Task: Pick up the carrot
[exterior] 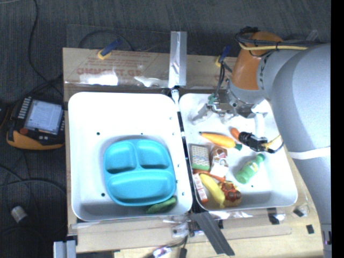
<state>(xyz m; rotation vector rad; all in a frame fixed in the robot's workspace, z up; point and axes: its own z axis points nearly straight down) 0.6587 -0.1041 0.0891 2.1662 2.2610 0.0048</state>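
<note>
From the camera view, the carrot lies in the right bin, near its middle. The gripper hangs just above and beyond it, fingers spread apart and holding nothing. A green bottle lies nearby.
</note>
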